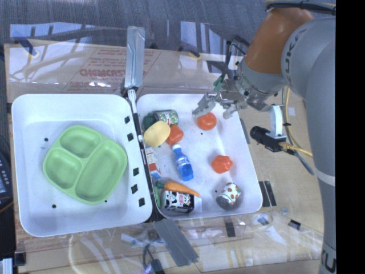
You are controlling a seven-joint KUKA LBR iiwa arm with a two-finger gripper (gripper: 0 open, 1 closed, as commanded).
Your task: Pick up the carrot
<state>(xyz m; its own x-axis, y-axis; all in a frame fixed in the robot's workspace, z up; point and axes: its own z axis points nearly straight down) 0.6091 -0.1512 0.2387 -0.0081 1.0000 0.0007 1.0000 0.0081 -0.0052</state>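
- Arm (296,50): grey, orange band above wrist, enters from the right and hangs over the upper right part of the right bin.
- Left bin (23,153): white, shallow. Holds a green plate (85,163) with three compartments, lying flat near the bin's middle.
- Right bin (251,181): white, shallow, set just beside the left bin; a dark divider strip runs between them.
- Gripper (219,105): above the right bin's top edge, fingers spread apart, nothing between them. One finger (203,103) points down-left, the other sits to its right. An orange-red ball (206,121) lies just below the fingertips; cannot tell whether they touch it.
- Carton (178,201): black-and-white, cow-patterned, at the bin's lower left corner.
- Carrot (180,188): orange, lying flat along the carton's top edge, touching it, green end toward the divider, tip pointing right. Well apart from the gripper.
- Bottle (182,163): small, blue and white, lying tilted mid-bin, just above the carrot.
- Lemon (156,134): yellow, against the divider, upper left of the bin. A red-orange fruit (174,135) touches its right side.
- Can (166,117): green-labelled, on its side, just above the lemon.
- Second orange-red ball (222,164): right of the bottle, alone.
- Spotted round object (228,195): pale with dark and red marks, lower right of the bin.
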